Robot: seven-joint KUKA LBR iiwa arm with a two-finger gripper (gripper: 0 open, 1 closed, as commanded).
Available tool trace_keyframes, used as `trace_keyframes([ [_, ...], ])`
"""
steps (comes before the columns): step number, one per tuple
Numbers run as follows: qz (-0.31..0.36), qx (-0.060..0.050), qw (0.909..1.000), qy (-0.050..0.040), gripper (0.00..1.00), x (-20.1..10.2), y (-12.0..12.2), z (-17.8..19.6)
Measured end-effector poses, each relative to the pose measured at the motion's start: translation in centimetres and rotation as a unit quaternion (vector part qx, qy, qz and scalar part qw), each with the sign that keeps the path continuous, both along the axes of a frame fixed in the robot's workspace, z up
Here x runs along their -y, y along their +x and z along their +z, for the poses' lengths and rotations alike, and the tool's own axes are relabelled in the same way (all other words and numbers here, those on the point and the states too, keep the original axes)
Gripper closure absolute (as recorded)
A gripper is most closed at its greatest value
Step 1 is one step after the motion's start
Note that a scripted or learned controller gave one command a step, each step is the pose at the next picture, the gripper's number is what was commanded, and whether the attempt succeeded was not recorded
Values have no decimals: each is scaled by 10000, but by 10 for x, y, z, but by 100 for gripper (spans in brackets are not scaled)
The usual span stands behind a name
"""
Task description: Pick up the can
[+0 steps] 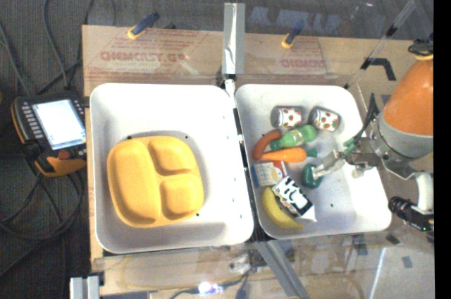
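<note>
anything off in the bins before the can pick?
Nothing spilled or broken. The right bin is crowded: two cans lie on their sides at the far wall, with a green bottle, carrot and banana packed just in front. In the left bin, the yellow tray sits slightly askew.

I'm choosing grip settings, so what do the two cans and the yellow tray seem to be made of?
The two cans look like thin metal: shiny silver ends, printed labels. The yellow divided tray in the left bin looks like moulded plastic, matte and evenly coloured, though that's only appearance.
</note>
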State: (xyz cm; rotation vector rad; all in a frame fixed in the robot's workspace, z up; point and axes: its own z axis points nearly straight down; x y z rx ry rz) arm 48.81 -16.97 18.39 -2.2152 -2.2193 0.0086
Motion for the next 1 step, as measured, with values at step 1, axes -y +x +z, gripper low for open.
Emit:
trace_keyframes([
  [1, -172, 14, 9999, 0, 0, 1, 80, 10],
])
